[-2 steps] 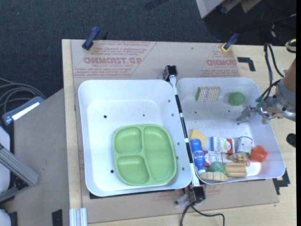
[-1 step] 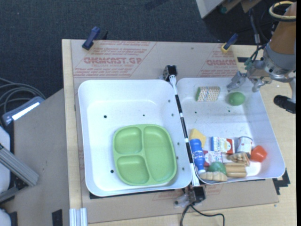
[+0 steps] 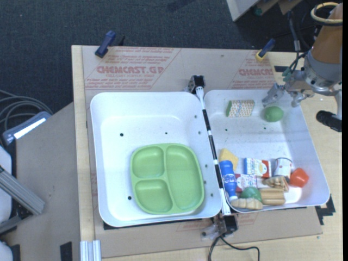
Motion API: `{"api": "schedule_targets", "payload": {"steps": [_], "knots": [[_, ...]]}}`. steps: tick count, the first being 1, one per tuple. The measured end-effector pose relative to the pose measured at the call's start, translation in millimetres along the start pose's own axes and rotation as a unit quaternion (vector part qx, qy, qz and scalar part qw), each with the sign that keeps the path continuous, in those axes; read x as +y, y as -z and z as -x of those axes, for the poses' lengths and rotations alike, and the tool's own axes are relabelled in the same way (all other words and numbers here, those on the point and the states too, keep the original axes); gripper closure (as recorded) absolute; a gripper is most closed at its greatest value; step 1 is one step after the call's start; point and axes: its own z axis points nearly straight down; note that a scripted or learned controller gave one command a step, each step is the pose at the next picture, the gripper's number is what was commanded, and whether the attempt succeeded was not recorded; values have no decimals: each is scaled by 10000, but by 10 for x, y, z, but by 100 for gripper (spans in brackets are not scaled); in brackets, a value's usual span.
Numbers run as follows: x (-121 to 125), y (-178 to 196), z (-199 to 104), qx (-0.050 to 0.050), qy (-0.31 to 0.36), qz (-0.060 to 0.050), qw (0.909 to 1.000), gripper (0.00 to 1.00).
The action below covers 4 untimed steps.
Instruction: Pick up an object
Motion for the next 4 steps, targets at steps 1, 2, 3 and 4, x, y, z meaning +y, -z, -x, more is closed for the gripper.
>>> {"api": "schedule_targets", "payload": {"steps": [1, 2, 3, 4], "knots": [[-781, -531, -42, 5, -9, -10, 10000, 0], [-22, -185, 3, -3, -1, 13, 10000, 0], [8, 398, 95, -6, -2, 19, 10000, 0], [-458, -506, 57, 40, 4, -20, 10000, 0]]}}
